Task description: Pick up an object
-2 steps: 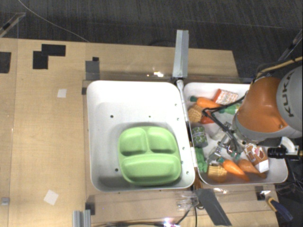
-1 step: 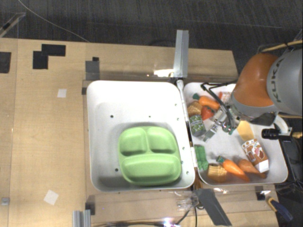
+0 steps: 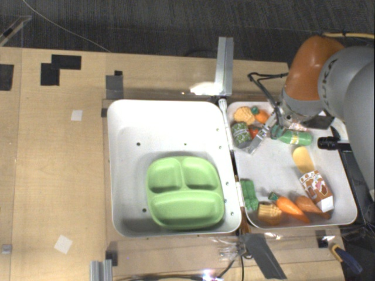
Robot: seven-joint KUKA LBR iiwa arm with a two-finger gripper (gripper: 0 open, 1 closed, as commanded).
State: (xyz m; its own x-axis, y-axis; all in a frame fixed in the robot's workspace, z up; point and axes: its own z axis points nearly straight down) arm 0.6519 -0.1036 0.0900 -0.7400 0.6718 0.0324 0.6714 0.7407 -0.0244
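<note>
Tray (image 3: 184, 192), green with three compartments, lies in the left bin (image 3: 126, 122) on the table (image 3: 53, 174). Right bin (image 3: 345, 215) holds toy food: a green can (image 3: 240, 133) and corn (image 3: 243, 115) at its far left corner, a carrot (image 3: 288, 205) pointing left-right near the front, a carton (image 3: 317, 190) beside it. The pincer (image 3: 259, 137) hangs low beside the can; whether it grips anything I cannot tell. A green bottle (image 3: 295, 137) lies left-right just past it.

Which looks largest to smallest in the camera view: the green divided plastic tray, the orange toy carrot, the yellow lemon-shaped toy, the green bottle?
1. Green divided plastic tray, by far the largest.
2. Orange toy carrot.
3. Green bottle, partly hidden by the arm, so its rank against the carrot is unsure.
4. Yellow lemon-shaped toy.
</note>
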